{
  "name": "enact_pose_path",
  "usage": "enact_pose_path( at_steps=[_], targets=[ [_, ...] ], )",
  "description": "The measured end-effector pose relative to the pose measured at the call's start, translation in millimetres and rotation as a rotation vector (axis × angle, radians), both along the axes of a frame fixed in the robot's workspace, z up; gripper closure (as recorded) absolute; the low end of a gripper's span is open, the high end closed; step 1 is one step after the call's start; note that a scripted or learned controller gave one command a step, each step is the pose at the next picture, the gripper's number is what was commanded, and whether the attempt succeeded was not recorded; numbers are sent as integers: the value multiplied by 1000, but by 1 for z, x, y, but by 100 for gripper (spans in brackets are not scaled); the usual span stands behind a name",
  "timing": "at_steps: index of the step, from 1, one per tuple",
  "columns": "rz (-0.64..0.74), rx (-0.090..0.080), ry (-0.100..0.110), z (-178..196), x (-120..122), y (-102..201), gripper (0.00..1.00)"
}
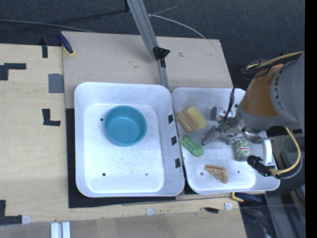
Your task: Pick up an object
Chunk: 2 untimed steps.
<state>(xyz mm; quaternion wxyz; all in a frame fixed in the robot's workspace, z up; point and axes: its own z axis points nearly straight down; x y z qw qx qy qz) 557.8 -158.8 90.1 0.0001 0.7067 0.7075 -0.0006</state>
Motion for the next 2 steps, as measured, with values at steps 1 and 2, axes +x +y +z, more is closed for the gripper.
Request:
enact_pose_path(
  at_steps=[1,2],
  targets=[
    [0,-4,-5,11,1,-1,100],
    [1,0,-4,73,6,0,100]
  ],
)
